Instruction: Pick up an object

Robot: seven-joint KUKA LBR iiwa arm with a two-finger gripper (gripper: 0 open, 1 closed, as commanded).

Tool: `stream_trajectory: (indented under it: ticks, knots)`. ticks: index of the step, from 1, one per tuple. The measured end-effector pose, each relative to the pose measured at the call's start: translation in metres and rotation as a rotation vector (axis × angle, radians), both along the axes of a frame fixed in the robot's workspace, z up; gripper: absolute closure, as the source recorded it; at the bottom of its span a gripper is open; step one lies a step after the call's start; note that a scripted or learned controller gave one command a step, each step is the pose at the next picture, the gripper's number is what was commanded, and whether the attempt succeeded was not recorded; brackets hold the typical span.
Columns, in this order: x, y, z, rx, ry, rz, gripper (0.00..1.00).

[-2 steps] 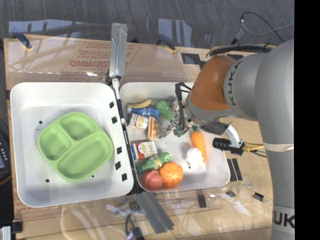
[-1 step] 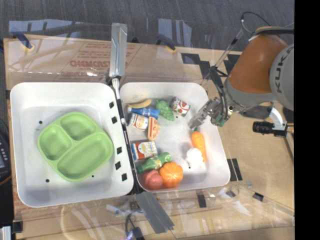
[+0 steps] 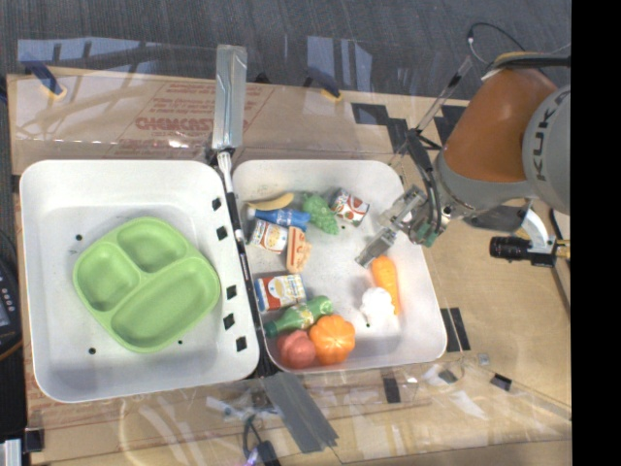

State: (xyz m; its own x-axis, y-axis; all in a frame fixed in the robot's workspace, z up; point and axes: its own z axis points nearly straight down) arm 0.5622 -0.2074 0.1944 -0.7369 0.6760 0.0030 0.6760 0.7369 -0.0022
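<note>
In the camera view, two white bins sit side by side on the bench. The left bin (image 3: 39, 260) holds a green divided plate (image 3: 146, 282), lying flat in its middle. The right bin (image 3: 417, 260) holds a scatter of toy foods: a banana (image 3: 272, 202) at the upper left, with a green bunch of grapes (image 3: 318, 212) and a small can (image 3: 350, 207) to its right. Below these lie a blue-labelled can (image 3: 279, 218) and small cartons (image 3: 291, 246). A carton (image 3: 282, 291) rests against the bin's left wall lower down. A red apple (image 3: 298, 349) and an orange (image 3: 333, 338) touch each other at the bottom edge.

The arm (image 3: 505, 129) enters from the right of the frame. Its gripper (image 3: 374, 249) hangs over the right side of the right bin, just above an orange carrot (image 3: 386, 278) and a white object (image 3: 377, 307) below it. Whether the fingers are apart or together cannot be told, and nothing is seen between them.
</note>
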Motion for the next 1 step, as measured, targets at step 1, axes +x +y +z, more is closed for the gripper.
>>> stream_trajectory:
  ticks: [1]
  knots:
    - [0.0178, -0.0024, -0.1017, -0.002, -0.005, -0.007, 0.00]
